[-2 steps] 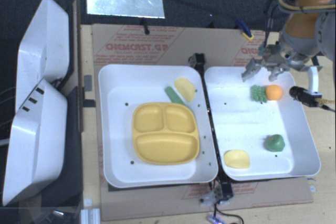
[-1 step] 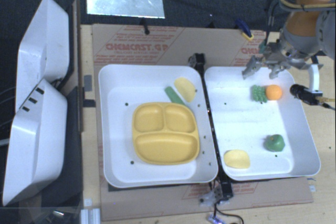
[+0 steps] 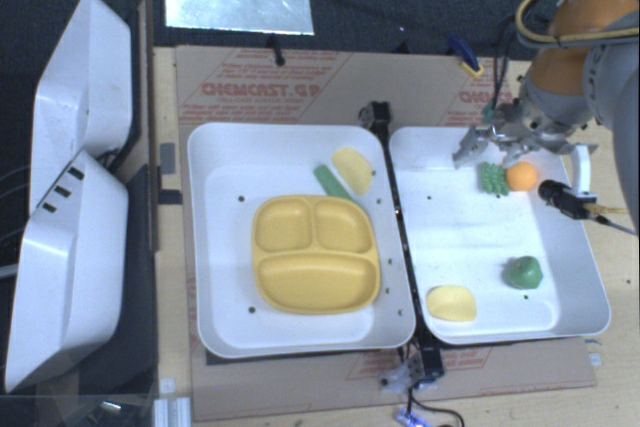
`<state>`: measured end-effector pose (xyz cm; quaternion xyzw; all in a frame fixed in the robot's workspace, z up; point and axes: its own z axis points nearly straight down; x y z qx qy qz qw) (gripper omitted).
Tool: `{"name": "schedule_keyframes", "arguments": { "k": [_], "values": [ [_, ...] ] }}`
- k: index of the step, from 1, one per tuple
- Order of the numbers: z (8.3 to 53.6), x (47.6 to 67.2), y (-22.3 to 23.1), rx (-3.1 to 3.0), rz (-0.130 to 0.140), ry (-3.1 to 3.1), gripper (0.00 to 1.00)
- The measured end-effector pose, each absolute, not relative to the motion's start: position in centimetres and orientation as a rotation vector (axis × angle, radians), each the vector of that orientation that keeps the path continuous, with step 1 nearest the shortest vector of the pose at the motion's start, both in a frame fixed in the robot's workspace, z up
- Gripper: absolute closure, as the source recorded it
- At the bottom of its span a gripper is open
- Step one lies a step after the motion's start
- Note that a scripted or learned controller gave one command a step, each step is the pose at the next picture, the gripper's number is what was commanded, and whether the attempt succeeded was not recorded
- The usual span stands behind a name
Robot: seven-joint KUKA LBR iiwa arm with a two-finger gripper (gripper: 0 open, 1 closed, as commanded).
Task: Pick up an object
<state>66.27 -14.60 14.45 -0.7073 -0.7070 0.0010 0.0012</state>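
Pincer (image 3: pixel 497 151): open, fingers spread, empty, above right bin's (image 3: pixel 480 240) far end.
Orange ball (image 3: pixel 521 177): just beneath, touching the green bumpy piece (image 3: pixel 492 179).
Handling: probably light, smooth, prone to rolling; grip across its widest part.

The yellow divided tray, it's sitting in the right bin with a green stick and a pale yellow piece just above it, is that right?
Not quite. The yellow divided tray sits in the left bin, not the right one, as the camera view shows. The rest holds: the green stick and the pale yellow piece lie just above it.
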Motion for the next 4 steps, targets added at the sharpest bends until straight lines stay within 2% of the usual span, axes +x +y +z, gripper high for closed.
{"name": "schedule_keyframes", "arguments": {
  "k": [1,2,3,4],
  "values": [
    [9.8,66.0,-15.4,-2.220,0.002,-2.219,0.00],
    [8.9,66.3,-15.5,-2.226,-0.007,-2.228,0.00],
    [10.1,66.4,-15.6,-2.230,-0.009,-2.231,1.00],
    [14.5,66.7,-15.8,-2.224,-0.004,-2.225,1.00]
  ]
}}
